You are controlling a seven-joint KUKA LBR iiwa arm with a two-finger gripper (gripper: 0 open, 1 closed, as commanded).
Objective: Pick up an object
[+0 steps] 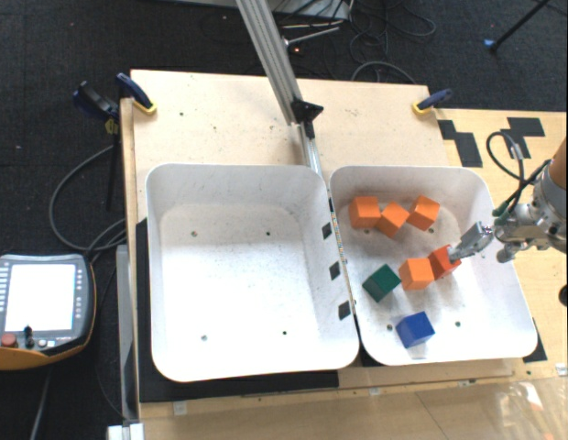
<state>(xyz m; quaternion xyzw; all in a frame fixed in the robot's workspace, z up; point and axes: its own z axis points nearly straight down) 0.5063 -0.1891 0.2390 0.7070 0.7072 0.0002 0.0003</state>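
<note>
The right bin (504, 301) holds several blocks. Three orange blocks (394, 217) lie in a row near its far side. Lower down an orange block (416, 273) touches a small red block (442, 261). A green block (382, 282) lies left of them and a blue block (414, 329) sits near the front. My gripper (469, 244) reaches in from the right, low over the bin, its tip right at the red block's upper right edge. No block is visibly lifted.
The left bin (174, 246) lies beside the right one, with a ridge between them. A slanted metal rail (270, 49) crosses above the bench's far side. Clamps mark the bench's far corners. A teach pendant (37, 310) lies off the bench to the left.
</note>
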